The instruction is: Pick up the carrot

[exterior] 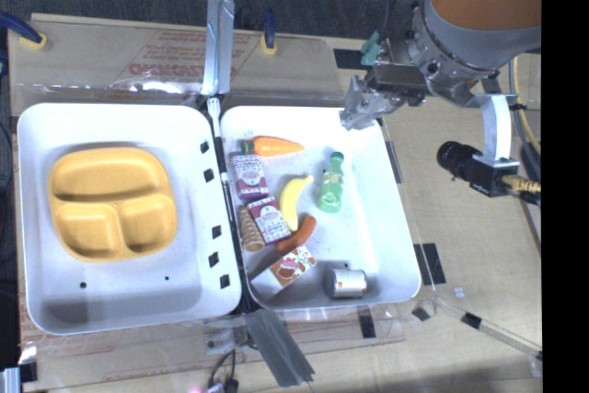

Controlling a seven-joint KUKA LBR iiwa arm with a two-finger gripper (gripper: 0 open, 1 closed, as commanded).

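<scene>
Carrot (277,144) lies at the right bin's (398,225) far-left edge; the hand (359,115), grip state unclear, should cross left and descend across its middle.

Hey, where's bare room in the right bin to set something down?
Bare floor lies right of the green bottle, above the can. The left side is crowded: carrot, cartons, banana, sausage.

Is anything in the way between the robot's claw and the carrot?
Nothing visible is. The gripper hangs above the right bin's far right corner, and the carrot lies along the far wall to its left with bare white floor between them. The green bottle and banana sit nearer the camera, off that path.
</scene>
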